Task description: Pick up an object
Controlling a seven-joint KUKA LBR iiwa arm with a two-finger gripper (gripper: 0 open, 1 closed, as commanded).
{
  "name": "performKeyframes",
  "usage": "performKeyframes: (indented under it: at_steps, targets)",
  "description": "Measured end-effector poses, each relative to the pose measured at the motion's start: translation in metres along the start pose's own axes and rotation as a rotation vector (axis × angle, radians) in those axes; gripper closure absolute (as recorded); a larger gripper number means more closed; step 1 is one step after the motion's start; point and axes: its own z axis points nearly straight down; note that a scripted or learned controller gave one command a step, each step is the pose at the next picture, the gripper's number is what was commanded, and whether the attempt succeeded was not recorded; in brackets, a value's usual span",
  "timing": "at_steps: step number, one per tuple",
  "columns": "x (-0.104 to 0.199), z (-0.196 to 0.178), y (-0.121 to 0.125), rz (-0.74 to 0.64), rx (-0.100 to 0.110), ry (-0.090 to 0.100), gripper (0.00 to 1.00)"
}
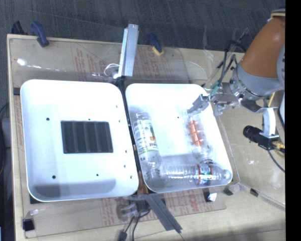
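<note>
Our gripper (199,104) hangs over the upper right corner of the right bin (160,91), reaching in from the grey arm (261,59) with its orange band; we cannot tell whether it is parted or closed, and we see nothing in it. Just below it lies a small bottle (196,133) with an orange label, along the bin's right side. A clear bottle (193,173) lies across the bottom of the same bin, and a third bottle (145,138) lies lengthwise by its left wall. To the left, the left bin (40,97) shows a dark ribbed panel (87,137) in its floor.
</note>
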Motion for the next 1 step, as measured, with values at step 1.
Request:
performKeyframes:
  at_steps: [1]
  targets:
    - [-0.0022,0.0558,0.0239,-0.193,0.001,0.001,0.00]
